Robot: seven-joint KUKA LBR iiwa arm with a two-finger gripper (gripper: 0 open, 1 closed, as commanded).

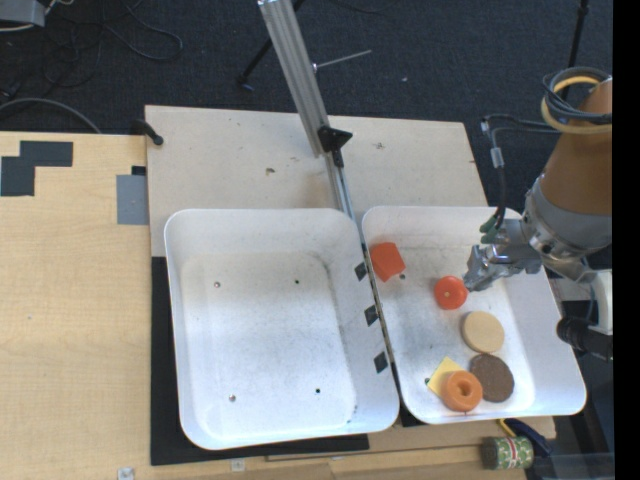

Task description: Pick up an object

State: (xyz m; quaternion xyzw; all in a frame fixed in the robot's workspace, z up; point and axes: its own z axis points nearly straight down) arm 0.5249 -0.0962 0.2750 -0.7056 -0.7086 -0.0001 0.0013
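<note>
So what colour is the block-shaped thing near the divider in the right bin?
Orange block, clearest in the camera view.

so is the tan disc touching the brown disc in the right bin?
Touching, as far as the camera view shows: the tan disc and the brown disc meet edge to edge with no white bin floor visible between them, though one rim may merely overlap the other.

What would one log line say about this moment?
phase: approach | gripper: over right white bin, beside small red round object | held: nothing seen
</note>
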